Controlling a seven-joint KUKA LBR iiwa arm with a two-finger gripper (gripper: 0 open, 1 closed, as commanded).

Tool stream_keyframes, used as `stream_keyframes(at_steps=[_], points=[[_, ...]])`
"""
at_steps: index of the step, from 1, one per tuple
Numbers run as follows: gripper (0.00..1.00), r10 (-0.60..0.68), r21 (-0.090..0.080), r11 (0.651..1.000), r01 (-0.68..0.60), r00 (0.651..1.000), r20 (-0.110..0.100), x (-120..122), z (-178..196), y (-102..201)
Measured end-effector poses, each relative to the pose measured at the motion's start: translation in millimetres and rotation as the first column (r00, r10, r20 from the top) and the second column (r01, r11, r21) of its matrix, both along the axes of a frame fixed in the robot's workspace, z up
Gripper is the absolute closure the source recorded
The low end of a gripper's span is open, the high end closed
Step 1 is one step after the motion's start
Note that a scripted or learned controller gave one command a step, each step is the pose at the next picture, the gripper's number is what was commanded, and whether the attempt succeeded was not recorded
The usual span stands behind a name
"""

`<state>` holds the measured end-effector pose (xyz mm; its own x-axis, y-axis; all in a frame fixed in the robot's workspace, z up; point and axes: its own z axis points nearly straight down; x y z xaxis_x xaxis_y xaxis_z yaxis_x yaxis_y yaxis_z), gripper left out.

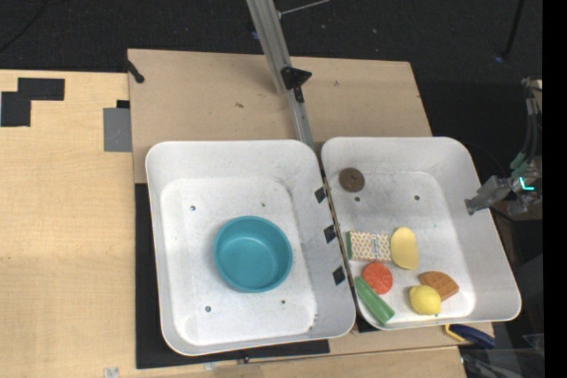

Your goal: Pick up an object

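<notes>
Two white bins sit mid-frame: the left bin [177, 181] holds a teal bowl [253, 254], while small food toys cluster at the right bin's [443, 157] lower corner, probably slid there. My pincer [496, 193] waits at the right edge; whether it is apart or together, I cannot tell.

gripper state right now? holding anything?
Gripper: at the right bin's right rim, cannot be told whether open or closed; nothing seen in it.

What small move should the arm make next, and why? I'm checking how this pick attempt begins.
Probably swing left and down toward the yellow pear-shaped piece. The gripper sits at the right bin's outer rim, holding nothing, while the items cluster in that bin's near half. That piece lies fairly free of its neighbours.
</notes>
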<state>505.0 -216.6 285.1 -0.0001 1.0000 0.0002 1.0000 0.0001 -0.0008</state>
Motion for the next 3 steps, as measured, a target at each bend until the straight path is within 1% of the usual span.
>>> stream_keyframes(at_steps=[1,2,3], points=[[0.00,0.000,0.000,1.000,0.000,1.000,0.000,0.0,0.0,0.0],[0.00,0.000,0.001,1.000,0.000,1.000,-0.003,-4.0,-42.9,0.9],[0.00,0.000,0.001,1.000,0.000,1.000,-0.005,-10.1,-104.2,3.7]])
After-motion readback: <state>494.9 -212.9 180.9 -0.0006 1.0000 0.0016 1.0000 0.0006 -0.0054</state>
